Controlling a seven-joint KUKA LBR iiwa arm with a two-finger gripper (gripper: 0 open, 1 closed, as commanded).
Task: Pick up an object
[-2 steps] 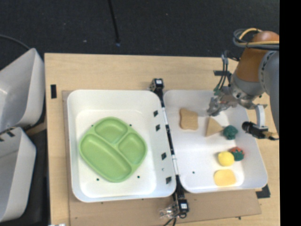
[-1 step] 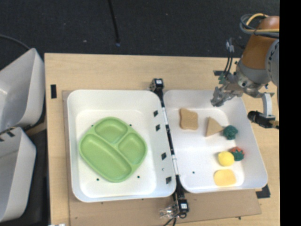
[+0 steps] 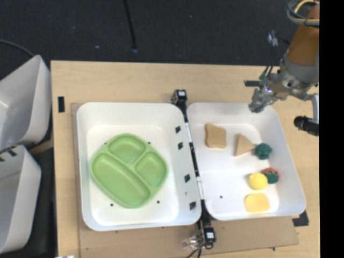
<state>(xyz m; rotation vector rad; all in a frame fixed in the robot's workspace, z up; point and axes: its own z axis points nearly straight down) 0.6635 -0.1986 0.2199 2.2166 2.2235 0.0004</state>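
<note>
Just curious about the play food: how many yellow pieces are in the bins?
2, both in the right bin near its front right corner: a round yellow piece beside a small red and green one, and a flatter yellow piece just in front of it. None looks hidden.

The grey robot arm with its orange band is cut off at the right edge, its upper links out of frame. Its two-finger gripper is too blurred to read. A small red-and-green toy sits partly hidden behind a round yellow toy.
</note>
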